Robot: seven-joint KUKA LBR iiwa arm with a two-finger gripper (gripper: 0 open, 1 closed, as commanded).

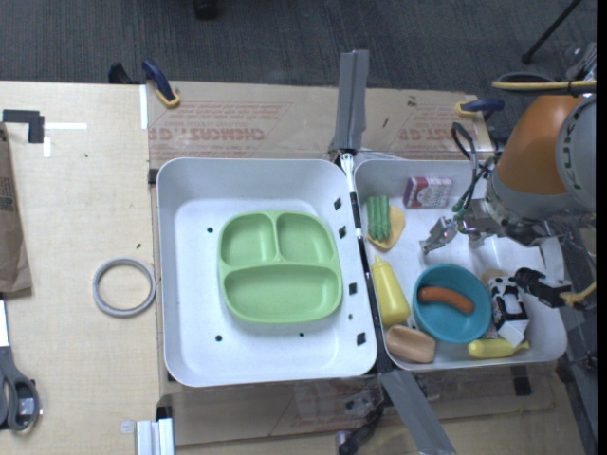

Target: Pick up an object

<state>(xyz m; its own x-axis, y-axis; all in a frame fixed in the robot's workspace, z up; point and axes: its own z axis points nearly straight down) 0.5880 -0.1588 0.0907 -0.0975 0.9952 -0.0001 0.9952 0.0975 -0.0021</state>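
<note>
- The gripper [438, 238] hangs over the right bin [545, 354], above bare white floor between the small pink carton [428, 191] and the blue bowl [451, 303]; its two thin metal fingers look a little apart with nothing between them
- No object is picked out by the task, so anything in that bin will do; from where the gripper sits, the nearest candidates are the pink carton up near the back wall and the green corn cob piece [378, 217] lying just left of it, by the divider
- The carton looks light and stiff with flat sides, so I'd guess a pinch across its narrow faces would hold well
- The corn cob is probably hollow toy plastic, light, ridged enough not to slip; take it across the middle
- The yellow bottle [388, 291] looks smooth and rounded, likely to squirt out of a narrow pinch
- The sausage [446, 298] lies inside the blue bowl, small and round, awkward with the rim in the way
- The bread roll [412, 345] and the banana [491, 348] sit at the front wall, tight for fingers
- The green divided plate [280, 266] lies alone in the left bin [180, 282], wide and flat, with only its rim to grab
</note>
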